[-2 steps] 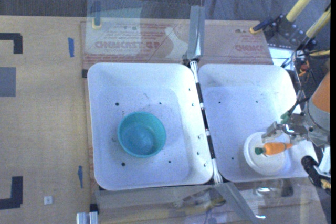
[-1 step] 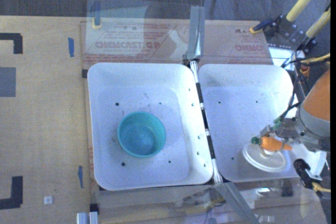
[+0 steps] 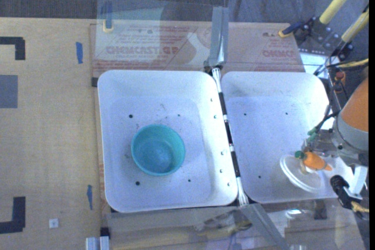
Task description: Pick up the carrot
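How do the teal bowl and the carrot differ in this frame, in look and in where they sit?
The teal bowl is round, open side up and far larger; the carrot is small and orange with a green end. The bowl stands alone in the left bin; the carrot lies in the right bin on a clear round lid, beside the pincer.

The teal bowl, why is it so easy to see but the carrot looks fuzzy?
In the camera view, the round teal plastic bowl sits big and evenly lit against the left white bin; the small orange carrot is soft-edged, tiny, crowded by the gripper near the frame's edge.
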Tool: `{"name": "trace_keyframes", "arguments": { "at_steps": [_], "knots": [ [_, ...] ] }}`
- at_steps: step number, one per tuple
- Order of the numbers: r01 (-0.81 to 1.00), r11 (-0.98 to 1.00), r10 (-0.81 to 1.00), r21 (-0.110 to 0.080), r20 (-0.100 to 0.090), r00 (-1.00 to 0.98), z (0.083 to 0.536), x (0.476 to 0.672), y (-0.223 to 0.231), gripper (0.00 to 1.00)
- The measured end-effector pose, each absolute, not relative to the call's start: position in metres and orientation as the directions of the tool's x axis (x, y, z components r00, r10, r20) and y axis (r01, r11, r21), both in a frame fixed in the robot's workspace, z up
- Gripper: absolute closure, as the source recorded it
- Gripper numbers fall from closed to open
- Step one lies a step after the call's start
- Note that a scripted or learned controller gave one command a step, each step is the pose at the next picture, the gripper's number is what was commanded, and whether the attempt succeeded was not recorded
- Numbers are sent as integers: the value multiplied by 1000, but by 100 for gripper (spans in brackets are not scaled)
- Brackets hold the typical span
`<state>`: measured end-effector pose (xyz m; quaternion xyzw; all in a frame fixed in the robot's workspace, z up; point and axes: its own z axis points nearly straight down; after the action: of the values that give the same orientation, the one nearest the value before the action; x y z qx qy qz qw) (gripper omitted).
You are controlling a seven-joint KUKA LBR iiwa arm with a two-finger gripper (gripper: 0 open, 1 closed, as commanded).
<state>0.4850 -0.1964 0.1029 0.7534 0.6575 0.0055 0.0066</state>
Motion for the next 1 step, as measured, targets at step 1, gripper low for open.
{"name": "trace_keyframes", "arguments": {
  "at_steps": [1],
  "knots": [
    [956,-292,956,-1,-1,292,189,515,-133,100]
  ]
}}
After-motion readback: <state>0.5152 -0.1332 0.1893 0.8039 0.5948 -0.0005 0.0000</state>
